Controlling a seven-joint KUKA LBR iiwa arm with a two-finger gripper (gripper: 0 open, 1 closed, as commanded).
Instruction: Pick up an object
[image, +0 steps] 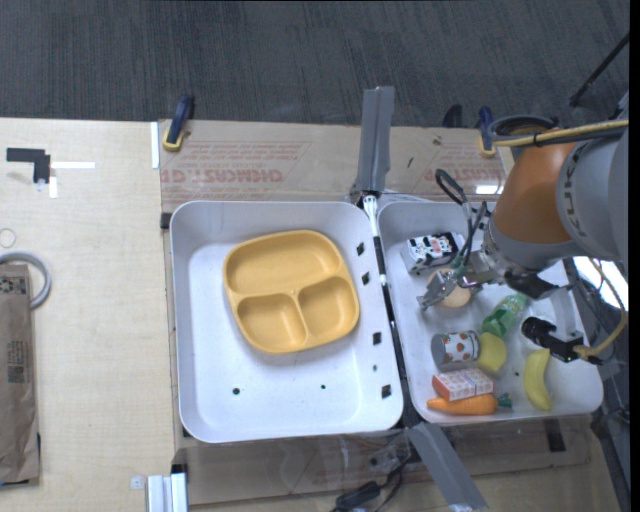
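Overhead, two bins: two shallow white bins are seen side by side on the surface (90, 300), parted by a grey divider.
Left bin (200, 400): a yellow three-compartment plate (290, 290) is carried near its middle, lying flat.
Right bin (580, 400): a cluster of small things is held here.
Arm (570, 200): grey with an orange band, reaching in from the right and lowered over the right bin's upper half.
End effector (448, 290): set low in the right bin, over a small round pale object (458, 296); whether the fingers are apart or closed cannot be told, and no grasp can be confirmed.
Black-and-white toy car (432, 247): placed near the bin's upper left, just beside the end effector.
Green object (503, 315): found to the right of the end effector, partly under the arm.
Small can (455, 348): lying on its side near the bin's middle, with a yellow round item (491, 352) touching its right end.
Banana (538, 380): laid along the right side of the bin.
Small red-and-white box (462, 383): resting below the can.
Carrot (462, 405): lying just below the box, along the bin's lower rim.
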